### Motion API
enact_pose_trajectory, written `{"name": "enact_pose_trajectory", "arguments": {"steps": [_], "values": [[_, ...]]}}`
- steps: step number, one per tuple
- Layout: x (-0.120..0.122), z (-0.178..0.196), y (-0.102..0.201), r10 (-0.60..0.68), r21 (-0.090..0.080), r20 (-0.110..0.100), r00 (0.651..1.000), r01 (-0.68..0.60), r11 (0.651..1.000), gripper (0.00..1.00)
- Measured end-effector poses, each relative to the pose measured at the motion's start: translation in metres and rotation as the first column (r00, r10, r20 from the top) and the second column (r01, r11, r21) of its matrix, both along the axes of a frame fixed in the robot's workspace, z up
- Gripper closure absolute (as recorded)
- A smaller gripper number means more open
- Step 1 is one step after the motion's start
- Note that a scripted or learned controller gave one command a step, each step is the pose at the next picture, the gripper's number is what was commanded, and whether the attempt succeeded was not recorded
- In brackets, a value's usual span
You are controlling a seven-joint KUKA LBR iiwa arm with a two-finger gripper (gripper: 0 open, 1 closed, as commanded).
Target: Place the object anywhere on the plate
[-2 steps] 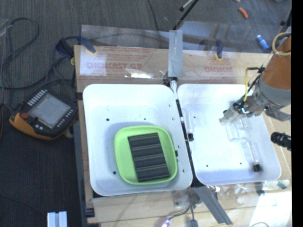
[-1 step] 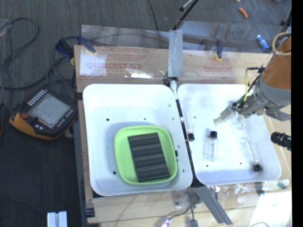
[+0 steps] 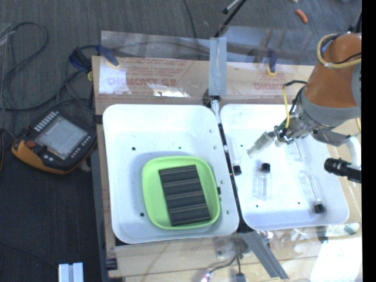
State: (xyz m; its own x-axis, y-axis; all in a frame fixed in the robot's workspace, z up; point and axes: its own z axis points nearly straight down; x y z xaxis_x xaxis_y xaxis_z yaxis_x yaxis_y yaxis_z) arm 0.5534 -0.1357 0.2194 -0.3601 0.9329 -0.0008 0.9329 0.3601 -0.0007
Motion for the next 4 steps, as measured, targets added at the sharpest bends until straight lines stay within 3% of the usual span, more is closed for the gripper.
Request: {"name": "enact_pose_trajectory", "arguments": {"steps": [1, 2, 3, 4], "values": [[0.034, 0.091, 0.034, 0.126, -0.001, 0.002, 0.992, -0.126, 0.992, 0.00], [0.069, 0.099, 0.090, 0.309, -0.001, 0.002, 0.951, -0.309, 0.951, 0.00], [0.098, 0.162, 0.113, 0.425, -0.003, 0.003, 0.905, -0.425, 0.905, 0.00], [0.112, 0.216, 0.129, 0.660, -0.004, 0.003, 0.751, -0.660, 0.751, 0.00]]}}
